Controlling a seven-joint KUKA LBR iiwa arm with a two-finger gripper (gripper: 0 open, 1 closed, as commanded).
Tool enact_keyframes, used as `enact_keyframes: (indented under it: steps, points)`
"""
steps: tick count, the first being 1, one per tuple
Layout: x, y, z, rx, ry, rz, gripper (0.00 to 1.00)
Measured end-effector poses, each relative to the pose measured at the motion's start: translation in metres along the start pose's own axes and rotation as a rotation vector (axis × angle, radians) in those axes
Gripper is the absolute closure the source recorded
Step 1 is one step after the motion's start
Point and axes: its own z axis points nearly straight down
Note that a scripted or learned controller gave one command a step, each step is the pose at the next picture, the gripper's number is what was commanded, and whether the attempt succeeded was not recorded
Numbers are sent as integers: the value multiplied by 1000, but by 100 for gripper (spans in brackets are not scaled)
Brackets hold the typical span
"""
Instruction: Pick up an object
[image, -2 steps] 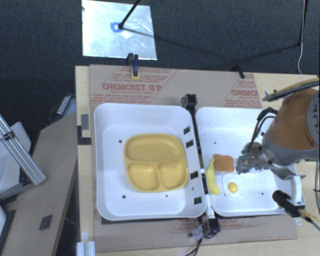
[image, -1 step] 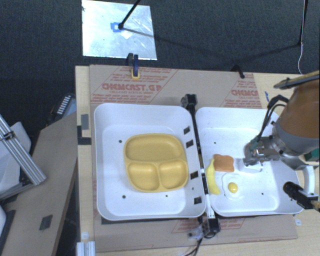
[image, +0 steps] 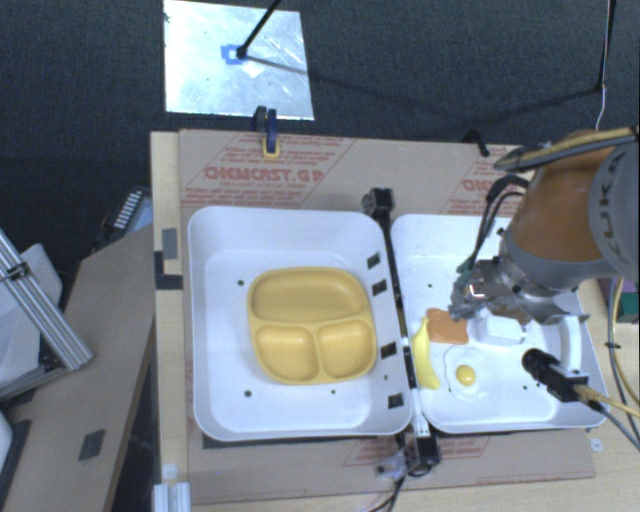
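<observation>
End effector (image: 468, 300) low in right bin (image: 440, 235), at orange piece (image: 447, 328); grip state cannot tell. Banana (image: 424, 362), fried egg (image: 465, 377) lie just beside. Nothing visibly lifted; pick-up remains. Yellow tray (image: 305, 323) occupies left bin (image: 215, 300).

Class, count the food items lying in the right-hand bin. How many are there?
3: an orange slice by the gripper, a banana along the bin's left wall, a fried egg near the front. The arm may hide more.

Left bin and its tray
A yellow three-compartment tray (image: 303, 325) lies in the left white bin (image: 220, 250), on the brown worktop (image: 420, 165).
</observation>
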Motion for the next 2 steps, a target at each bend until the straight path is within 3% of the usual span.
enact_keyframes:
  steps: [2]
  points:
    - [98, 27, 7, 0, 0, 1, 100]
